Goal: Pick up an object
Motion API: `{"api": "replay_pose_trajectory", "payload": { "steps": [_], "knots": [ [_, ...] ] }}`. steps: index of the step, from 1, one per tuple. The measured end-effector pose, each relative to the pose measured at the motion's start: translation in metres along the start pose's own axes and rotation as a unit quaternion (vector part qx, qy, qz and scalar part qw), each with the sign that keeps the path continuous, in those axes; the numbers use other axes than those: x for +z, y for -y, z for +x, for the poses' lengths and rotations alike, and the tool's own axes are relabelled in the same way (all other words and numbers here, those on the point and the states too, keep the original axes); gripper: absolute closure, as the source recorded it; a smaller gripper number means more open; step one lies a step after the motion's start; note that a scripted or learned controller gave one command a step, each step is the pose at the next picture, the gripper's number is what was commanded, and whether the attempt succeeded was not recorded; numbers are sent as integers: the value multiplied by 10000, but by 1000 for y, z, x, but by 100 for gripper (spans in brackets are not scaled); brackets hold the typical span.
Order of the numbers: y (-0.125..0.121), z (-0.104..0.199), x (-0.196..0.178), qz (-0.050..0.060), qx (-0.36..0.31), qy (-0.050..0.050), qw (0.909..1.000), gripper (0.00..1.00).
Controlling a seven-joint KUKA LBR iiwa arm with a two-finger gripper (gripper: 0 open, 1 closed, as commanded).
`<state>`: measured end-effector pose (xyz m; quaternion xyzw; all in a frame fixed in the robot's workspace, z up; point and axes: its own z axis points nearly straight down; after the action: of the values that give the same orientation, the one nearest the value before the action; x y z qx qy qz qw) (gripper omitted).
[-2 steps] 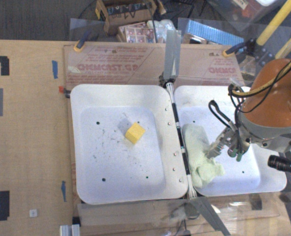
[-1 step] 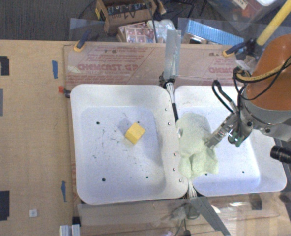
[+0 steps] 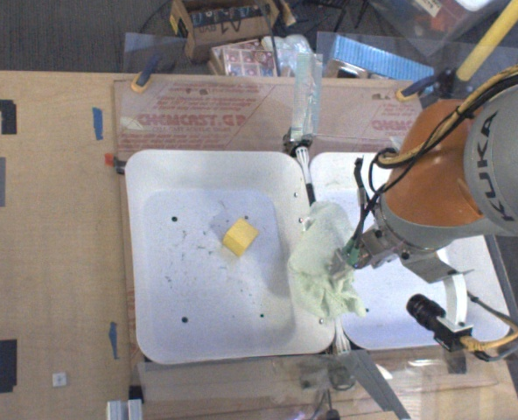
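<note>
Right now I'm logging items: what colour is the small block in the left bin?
Yellow; the block shows clearly in the camera view.

one fixed camera looks down from above the bench at a slant, far enough back to take in both white bins side by side: the left bin whole, the right bin partly covered by the grey and orange arm entering from the right. clutter beyond the bench lies along the top edge.
</note>
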<state>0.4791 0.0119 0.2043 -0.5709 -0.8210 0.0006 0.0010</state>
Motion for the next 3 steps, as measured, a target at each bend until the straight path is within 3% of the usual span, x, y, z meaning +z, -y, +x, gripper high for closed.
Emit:
{"api": "replay_pose_trajectory", "payload": {
  "steps": [1,2,3],
  "knots": [
    [-40,108,-9,-16,-774,10,9970,100],
    [-56,116,72,21,2392,0,9710,100],
    [-80,110,112,-18,2649,-28,9643,100]
  ]
}}
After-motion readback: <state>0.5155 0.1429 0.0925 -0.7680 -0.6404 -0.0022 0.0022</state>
